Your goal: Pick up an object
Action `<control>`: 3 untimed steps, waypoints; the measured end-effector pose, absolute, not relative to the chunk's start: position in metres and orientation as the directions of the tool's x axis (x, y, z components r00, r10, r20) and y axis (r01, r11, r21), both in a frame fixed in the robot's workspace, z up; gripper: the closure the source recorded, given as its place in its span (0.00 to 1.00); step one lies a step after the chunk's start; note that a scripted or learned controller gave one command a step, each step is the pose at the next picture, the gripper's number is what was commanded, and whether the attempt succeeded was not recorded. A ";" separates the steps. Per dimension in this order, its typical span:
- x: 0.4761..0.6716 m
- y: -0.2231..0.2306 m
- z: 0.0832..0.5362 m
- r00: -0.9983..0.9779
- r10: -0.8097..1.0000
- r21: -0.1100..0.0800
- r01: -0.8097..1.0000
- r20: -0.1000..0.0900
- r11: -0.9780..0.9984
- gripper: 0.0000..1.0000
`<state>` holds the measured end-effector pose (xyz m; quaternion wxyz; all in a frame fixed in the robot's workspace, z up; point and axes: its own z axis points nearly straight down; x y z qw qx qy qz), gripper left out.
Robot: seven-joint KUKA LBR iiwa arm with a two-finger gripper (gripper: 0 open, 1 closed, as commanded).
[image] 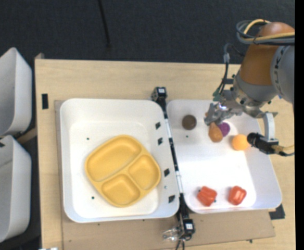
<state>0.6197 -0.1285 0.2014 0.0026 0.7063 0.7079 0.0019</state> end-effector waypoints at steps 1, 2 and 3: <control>0.626 -0.126 0.247 -0.003 1.000 0.006 1.000 -0.001 0.003 1.00; 0.613 -0.067 0.246 -0.005 1.000 0.001 1.000 -0.001 0.005 1.00; 0.613 -0.008 0.248 -0.007 1.000 0.000 1.000 0.001 0.007 1.00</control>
